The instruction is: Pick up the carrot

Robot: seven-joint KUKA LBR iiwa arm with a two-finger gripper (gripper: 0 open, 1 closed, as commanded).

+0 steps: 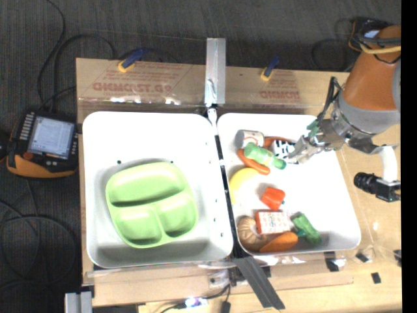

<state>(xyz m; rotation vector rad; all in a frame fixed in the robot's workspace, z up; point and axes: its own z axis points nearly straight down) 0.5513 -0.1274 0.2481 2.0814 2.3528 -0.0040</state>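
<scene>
Hand (pixel 303 147) state cannot be told at this slant; it hovers low in the far part of the right bin (pixel 339 175), just beside a black-and-white toy (pixel 281 149) and a green-topped piece (pixel 264 156). Nearest the camera, the carrot (pixel 280 242) lies at the right bin's front wall, touching a red-and-white carton (pixel 272 222) and a green block (pixel 306 228), well apart from the hand. Crowding is the likely trouble: a descent there could nudge neighbours or catch the carton instead. Farther left, a green divided plate (pixel 151 203) sits in the left bin (pixel 98 142).
</scene>
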